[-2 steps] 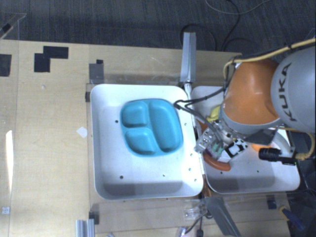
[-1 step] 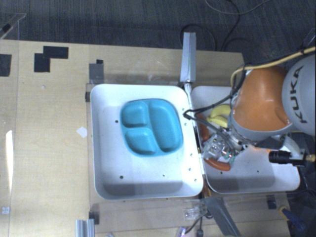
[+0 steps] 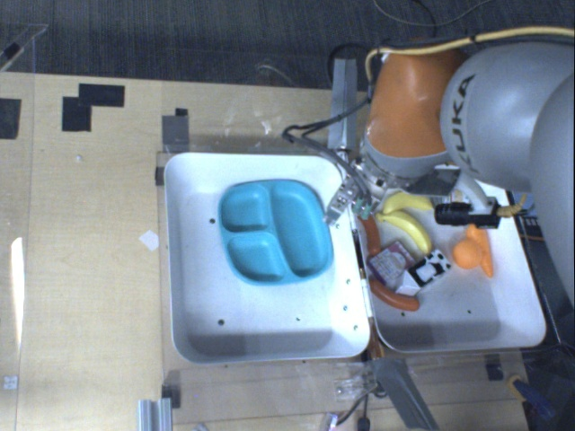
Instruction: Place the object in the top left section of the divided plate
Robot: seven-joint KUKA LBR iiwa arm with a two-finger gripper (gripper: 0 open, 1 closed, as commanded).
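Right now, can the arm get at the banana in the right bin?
Probably yes. The banana lies on top of the pile, uncovered, and the arm hangs just above it, with nothing between them.

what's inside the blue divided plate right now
Nothing lies in the three sections of the blue divided plastic plate; all show bare blue. It sits in the left white bin. The bin floor beneath the plate is covered.

I read the blue divided plate [image 3: 274,230] as smooth matt plastic, both white bins [image 3: 193,268] as glossy plastic, and the bench [image 3: 81,241] as pale wood.
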